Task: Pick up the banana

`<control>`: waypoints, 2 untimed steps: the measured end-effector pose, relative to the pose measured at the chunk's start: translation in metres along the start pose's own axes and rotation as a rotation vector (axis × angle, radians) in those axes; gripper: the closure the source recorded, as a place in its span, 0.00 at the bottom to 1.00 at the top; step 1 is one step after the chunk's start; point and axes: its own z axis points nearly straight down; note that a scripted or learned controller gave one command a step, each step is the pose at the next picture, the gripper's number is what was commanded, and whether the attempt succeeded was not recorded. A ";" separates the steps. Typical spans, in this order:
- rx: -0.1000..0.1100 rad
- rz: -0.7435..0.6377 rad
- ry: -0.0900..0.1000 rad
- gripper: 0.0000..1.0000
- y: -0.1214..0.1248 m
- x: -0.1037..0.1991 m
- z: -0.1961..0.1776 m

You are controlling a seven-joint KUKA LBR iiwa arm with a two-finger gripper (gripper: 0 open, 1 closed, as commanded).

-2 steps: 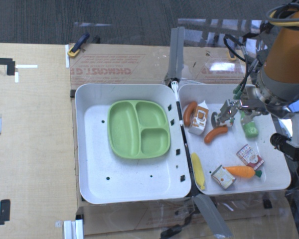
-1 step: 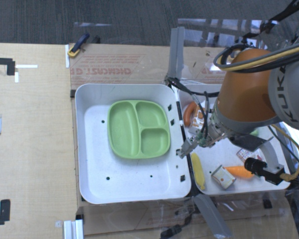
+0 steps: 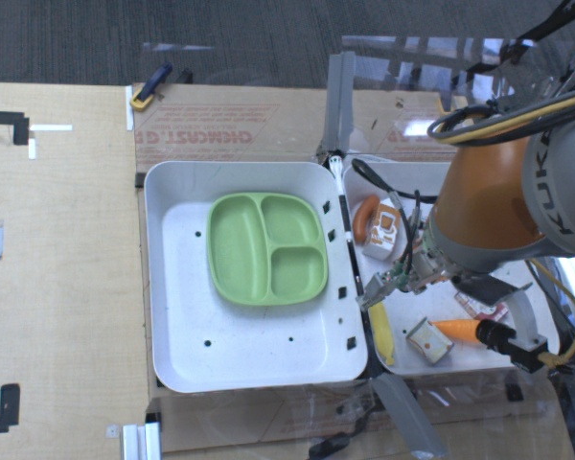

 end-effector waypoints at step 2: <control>-0.003 -0.096 -0.002 0.00 -0.026 -0.067 -0.001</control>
